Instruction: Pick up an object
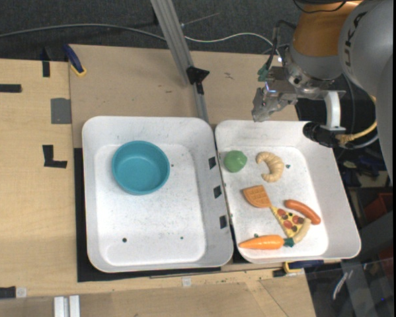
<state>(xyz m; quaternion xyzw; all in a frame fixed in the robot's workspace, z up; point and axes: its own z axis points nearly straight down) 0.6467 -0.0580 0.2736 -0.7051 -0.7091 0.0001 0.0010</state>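
Bench (26, 197) (two white bins (151, 127))

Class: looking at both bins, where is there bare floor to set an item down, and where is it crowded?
Left bin: bare everywhere below and right of the blue bowl. Right bin: a bare strip along the top edge, under the gripper. Crowded: its lower half, where spatula, pizza slice, sausage and carrot lie close together.

Glossy plastic bowl (141, 167); matt wooden bench (26, 177)
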